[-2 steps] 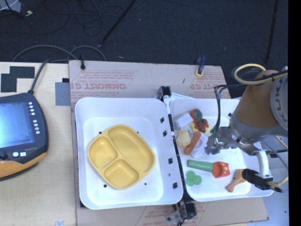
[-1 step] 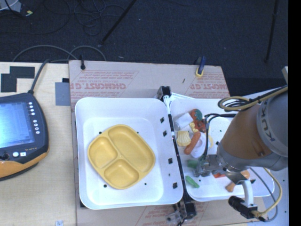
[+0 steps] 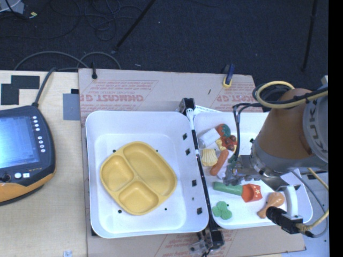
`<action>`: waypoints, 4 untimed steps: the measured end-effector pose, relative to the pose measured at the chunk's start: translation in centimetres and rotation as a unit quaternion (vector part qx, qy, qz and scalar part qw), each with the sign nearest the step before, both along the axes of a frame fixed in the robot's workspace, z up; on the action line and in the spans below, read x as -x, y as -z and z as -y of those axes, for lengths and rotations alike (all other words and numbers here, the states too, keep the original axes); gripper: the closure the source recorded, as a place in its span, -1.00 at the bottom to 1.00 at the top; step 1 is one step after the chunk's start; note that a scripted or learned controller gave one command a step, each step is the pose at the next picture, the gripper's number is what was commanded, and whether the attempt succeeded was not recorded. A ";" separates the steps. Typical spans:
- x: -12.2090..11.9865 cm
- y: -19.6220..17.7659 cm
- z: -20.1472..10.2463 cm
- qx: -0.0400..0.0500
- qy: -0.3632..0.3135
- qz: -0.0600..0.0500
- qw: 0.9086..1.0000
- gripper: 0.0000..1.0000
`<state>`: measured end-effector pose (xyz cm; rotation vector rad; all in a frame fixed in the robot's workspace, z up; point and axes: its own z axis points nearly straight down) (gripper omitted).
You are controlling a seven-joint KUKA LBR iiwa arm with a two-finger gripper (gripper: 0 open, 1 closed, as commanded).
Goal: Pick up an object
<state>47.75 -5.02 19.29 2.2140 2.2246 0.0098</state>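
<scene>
The right white bin (image 3: 240, 222) holds several toy food pieces. An orange sausage-like piece (image 3: 218, 165) lies near its left wall, with a yellow and white piece (image 3: 208, 156) beside it. A long green piece (image 3: 227, 187), a red piece (image 3: 252, 193), a green clump (image 3: 222, 211) and a tan piece (image 3: 273, 200) lie toward the front. A red and green piece (image 3: 226, 136) and a white one (image 3: 210, 138) sit at the back. My gripper (image 3: 234, 174) is low in this bin, between the orange piece and the long green piece. The wrist hides its tips.
The left white bin (image 3: 99, 208) carries a yellow divided plate (image 3: 138, 176). A teach pendant (image 3: 21, 149) rests on the bench at far left. The grey and orange arm (image 3: 286, 135) covers the right bin's right half.
</scene>
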 end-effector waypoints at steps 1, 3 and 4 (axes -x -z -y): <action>0.2 0.6 -3.9 0.000 0.001 -0.005 1.000 1.00; -4.3 1.1 -3.3 0.001 0.001 -0.008 1.000 1.00; -4.0 -4.0 -7.8 0.000 0.001 -0.003 1.000 1.00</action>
